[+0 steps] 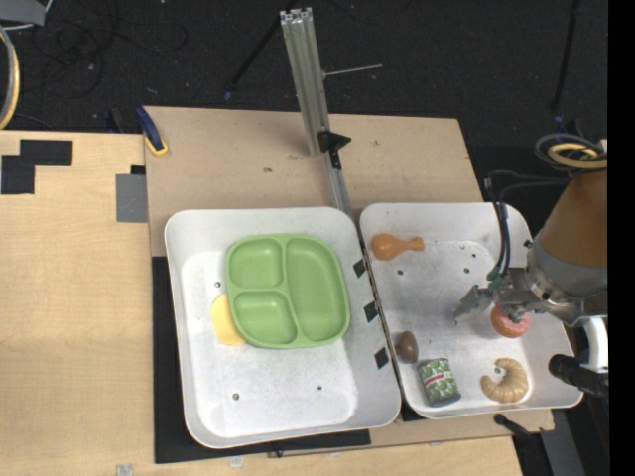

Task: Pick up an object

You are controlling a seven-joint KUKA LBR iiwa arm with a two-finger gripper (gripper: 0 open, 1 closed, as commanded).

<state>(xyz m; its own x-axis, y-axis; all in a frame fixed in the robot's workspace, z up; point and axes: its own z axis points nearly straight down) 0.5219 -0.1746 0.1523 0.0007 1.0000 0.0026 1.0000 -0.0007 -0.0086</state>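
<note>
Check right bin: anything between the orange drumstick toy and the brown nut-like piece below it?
Nothing. In the camera view, the drumstick toy and the brown piece are separated by bare white bin floor, with just small holes.

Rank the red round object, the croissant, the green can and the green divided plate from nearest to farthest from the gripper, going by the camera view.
Measured from the gripper in the right bin:
1. Red round object, right beside it.
2. Croissant, toward the bin's front right corner.
3. Green can, at the front of the bin, farther left.
4. Green divided plate, over in the left bin.
</note>
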